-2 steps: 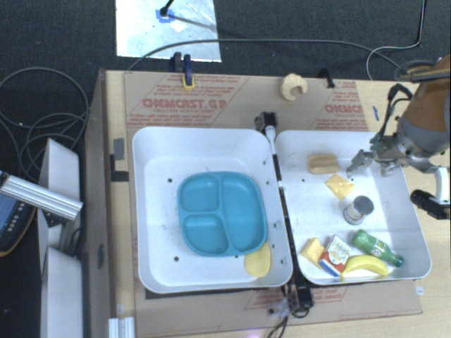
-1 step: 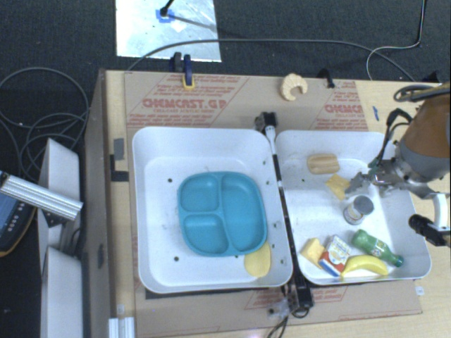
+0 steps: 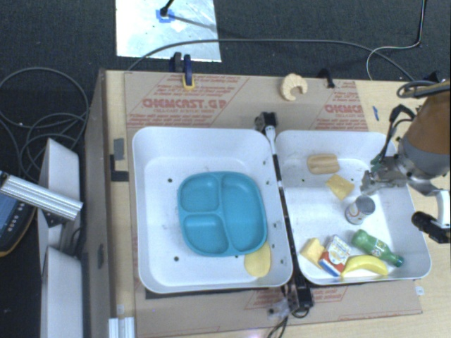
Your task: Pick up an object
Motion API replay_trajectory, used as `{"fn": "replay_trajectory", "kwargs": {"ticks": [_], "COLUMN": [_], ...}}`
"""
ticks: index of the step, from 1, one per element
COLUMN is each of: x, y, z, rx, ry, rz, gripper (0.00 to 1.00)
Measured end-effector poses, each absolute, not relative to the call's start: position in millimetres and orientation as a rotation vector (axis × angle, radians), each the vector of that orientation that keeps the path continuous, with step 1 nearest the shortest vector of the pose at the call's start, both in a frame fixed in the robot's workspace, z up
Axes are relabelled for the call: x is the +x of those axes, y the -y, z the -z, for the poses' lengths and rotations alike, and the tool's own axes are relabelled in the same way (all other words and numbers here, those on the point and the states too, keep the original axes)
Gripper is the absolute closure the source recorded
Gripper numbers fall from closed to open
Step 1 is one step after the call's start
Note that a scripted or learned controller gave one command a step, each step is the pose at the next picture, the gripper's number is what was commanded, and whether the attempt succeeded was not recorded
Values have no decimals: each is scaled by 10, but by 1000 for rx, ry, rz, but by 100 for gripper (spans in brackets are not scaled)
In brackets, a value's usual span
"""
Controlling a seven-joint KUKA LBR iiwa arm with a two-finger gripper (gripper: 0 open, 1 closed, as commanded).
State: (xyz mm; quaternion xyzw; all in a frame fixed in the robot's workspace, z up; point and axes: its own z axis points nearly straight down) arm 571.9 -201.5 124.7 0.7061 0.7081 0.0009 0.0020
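Can [image 3: 362, 208] just below end effector [image 3: 371, 182].

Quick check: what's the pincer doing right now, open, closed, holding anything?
Pincer: over the right bin, near the small tin can; open or closed cannot be told, and nothing shows between its fingers.

Divided plate [image 3: 222, 212] in left bin [image 3: 158, 160]; can [image 3: 363, 208], perhaps upright, in right bin [image 3: 303, 153].

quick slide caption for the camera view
KUKA arm's gripper poised over right bin of toy food; blue divided plate in left bin.
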Motion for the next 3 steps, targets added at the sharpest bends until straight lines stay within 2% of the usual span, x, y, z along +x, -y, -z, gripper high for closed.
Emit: {"fn": "replay_trajectory", "kwargs": {"ticks": [1,2,3], "x": [5533,6337,6693], "y": [2068,2061,2061], "z": [-1360,-1830,-1770], "rx": [2220,2213,2214], "ry": [-2221,-2222,-2225], "rz": [0,-4,-2], "gripper": [100,100,100]}}
